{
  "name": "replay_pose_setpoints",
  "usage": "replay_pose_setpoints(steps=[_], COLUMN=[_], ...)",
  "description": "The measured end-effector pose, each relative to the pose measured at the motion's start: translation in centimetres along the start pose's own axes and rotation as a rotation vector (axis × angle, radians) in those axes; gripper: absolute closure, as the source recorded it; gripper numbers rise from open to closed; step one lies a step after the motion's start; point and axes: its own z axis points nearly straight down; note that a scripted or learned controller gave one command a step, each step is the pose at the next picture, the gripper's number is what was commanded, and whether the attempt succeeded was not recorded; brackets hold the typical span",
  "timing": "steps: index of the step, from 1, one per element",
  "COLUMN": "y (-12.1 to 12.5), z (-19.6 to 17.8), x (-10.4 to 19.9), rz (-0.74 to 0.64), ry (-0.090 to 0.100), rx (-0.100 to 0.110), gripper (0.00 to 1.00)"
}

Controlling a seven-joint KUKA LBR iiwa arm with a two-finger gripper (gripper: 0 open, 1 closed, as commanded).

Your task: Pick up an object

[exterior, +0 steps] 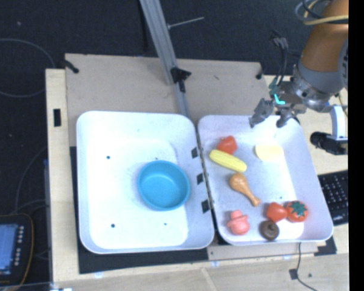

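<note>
My claw (272,115) hangs at the upper right of the frame over the top edge of the right bin (312,180), its two fingers spread apart with nothing between them, and my arm (323,47) is cut off by the frame's right side. Just below the claw lies a pale yellow piece (269,152) too washed out to name. Further down sit a corn cob (227,160), a drumstick (244,189) and a tomato (296,211), while a blue bowl (163,184) rests in the left bin (97,162) on the tabletop (121,83).

I can read no text, label, brand, number or sign anywhere in this camera view.
</note>
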Motion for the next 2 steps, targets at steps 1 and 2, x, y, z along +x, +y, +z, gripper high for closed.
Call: replay_pose_setpoints(steps=[1, 2], y=[0.1, -0.6], z=[-0.4, 4.3], x=[0.0, 0.3], rz=[-0.001, 0.005], ry=[-0.001, -0.004], rx=[-0.008, -0.003], gripper=[0.0, 0.0])
